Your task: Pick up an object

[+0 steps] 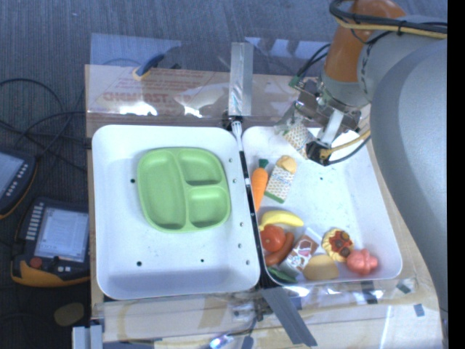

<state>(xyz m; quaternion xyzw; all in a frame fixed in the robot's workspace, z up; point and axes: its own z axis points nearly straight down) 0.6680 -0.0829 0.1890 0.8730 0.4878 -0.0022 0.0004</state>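
Two shallow white bins sit side by side on the bench (102, 100). The left bin (116, 260) holds one green divided tray (184, 188) with three compartments. The right bin (370, 209) holds a cluster of toy foods: one carrot (259, 186), one banana (280, 218), one tomato (274, 237), one small box (282, 177) lying tilted beside the carrot, one pizza-like round (337, 243), one pink piece (362, 262) and one tan piece (320, 269) (the items at the near edge partly overlap). The claw (314, 138) is over the far end of the right bin; a pale speckled packet (296, 135) is just beside it, but whether it is clenched on the packet cannot be told. A clear upright divider (240, 78) rises between the bins at the far rim.
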